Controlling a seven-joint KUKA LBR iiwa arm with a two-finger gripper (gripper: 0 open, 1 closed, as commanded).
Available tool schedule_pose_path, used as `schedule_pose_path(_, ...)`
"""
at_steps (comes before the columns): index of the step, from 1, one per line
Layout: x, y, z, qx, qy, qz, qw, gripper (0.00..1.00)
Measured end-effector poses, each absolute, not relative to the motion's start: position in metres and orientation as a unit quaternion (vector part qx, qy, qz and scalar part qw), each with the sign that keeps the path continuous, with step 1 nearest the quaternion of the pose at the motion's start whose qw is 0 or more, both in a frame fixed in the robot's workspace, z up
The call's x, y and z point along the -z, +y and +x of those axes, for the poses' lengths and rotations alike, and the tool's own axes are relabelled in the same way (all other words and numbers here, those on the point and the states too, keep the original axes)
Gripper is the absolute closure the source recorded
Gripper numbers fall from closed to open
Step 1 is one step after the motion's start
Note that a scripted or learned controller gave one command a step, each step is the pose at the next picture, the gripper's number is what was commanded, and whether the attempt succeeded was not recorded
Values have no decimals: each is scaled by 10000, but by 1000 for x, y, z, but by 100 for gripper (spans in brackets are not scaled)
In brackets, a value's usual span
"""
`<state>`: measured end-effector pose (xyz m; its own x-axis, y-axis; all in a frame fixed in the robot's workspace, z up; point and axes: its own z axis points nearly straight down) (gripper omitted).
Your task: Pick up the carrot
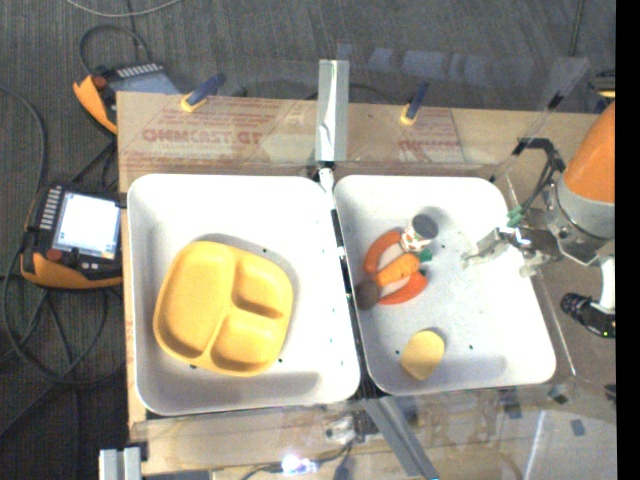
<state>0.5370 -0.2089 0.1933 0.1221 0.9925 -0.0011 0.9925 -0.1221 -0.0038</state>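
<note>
Two shallow white bins sit side by side on the bench; the left bin [145,268] bears a yellow compartment plate [225,306] tilted across its middle; the right bin [500,358] carries the smaller things. The arm [590,183] enters at the right edge, its orange band showing above the wrist; the gripper [488,248] hangs over the right bin's upper right part, near the right wall. The carrot [402,266] lies left of the gripper, apart from it, resting on a curved orange piece [385,268] with a small grey round thing [425,226] just above and a dark lump [368,293] touching the lower left; nothing sits between the fingers, though how wide they stand cannot be told from here. A yellow lemon-like piece [423,353] lies near the front wall; bare white floor spreads between carrot and gripper, and along the bin's right side.
</note>
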Motion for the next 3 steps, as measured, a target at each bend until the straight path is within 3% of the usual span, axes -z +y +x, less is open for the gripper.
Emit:
schedule_pose_path(1, -100, -136, 525, -13, -5589, -8292, 18, 0)
schedule_pose_path(2, -90, -106, 587, 15, -5393, -8421, -40, 0)
schedule_pose_path(3, -99, -107, 586, -4, -5395, -8419, -45, 100)
